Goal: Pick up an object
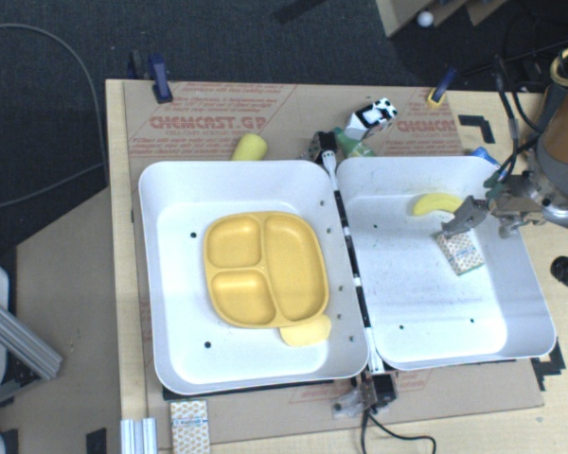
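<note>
Operator: Pincer (462, 218) hovers in the right shallow white plastic bin (435, 334), just above the small flat patterned packet (461, 251). Finger state: cannot tell.

Technician: Risk: the flat, thin, slightly tilted packet gives little edge, so the tips may slide over it. The curved yellow banana-shaped toy (435, 203) lies just beside and may be nudged or caught instead.
</note>
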`<action>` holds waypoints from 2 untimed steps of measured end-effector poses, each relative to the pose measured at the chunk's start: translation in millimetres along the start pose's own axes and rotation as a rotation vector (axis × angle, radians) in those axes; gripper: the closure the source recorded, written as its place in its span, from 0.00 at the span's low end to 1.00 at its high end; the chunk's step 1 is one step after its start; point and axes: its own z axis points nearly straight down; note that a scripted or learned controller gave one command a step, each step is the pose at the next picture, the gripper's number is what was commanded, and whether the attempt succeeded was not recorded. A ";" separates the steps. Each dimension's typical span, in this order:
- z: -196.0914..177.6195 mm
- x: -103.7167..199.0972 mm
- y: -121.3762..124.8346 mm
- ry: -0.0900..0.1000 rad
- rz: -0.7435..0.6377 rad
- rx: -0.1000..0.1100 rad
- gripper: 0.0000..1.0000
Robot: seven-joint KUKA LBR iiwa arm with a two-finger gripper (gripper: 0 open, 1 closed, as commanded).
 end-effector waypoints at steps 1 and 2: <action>95.0 9.4 80.4 0.001 -0.001 0.002 0.00; 103.6 -44.1 123.9 -0.002 0.000 -0.002 0.00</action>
